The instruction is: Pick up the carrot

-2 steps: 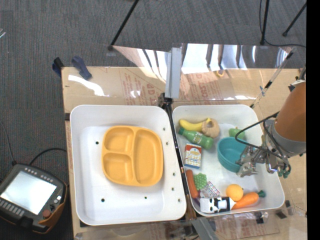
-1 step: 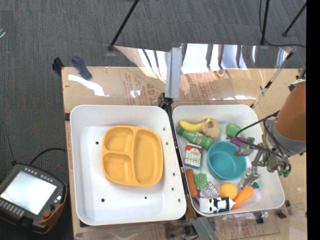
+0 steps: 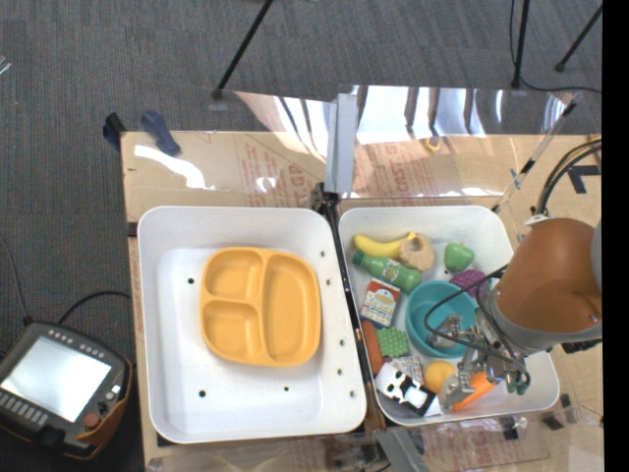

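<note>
**Crowded corner threatens the carrot grasp**

Grey carpet surrounds the counter (image 3: 197, 170), where two white bins sit side by side. The gripper (image 3: 470, 374) hangs low in the right bin's (image 3: 432, 214) near corner, touching the carrot (image 3: 475, 391); whether it has clamped, I cannot tell. An orange ball (image 3: 439, 375) and the teal bowl (image 3: 432, 315) crowd close, so a nudge could shove the carrot aside.

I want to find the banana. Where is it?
The banana lies in the right bin, near its far left corner, just above the green bottle.
</note>
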### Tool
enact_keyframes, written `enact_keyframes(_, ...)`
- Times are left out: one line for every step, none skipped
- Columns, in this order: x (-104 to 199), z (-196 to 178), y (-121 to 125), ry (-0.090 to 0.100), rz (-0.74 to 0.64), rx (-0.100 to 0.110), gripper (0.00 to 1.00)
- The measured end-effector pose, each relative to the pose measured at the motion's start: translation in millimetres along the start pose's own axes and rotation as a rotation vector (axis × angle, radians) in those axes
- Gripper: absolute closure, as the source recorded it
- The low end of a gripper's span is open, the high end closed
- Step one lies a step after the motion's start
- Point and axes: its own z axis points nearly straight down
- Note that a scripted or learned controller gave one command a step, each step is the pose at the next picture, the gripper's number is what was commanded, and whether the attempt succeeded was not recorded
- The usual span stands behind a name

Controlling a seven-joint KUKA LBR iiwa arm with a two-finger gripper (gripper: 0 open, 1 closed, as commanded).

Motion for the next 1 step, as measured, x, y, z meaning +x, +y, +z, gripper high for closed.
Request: enact_keyframes(-1.6,-10.9,1.5,-0.003,-0.005,-0.001,1.00)
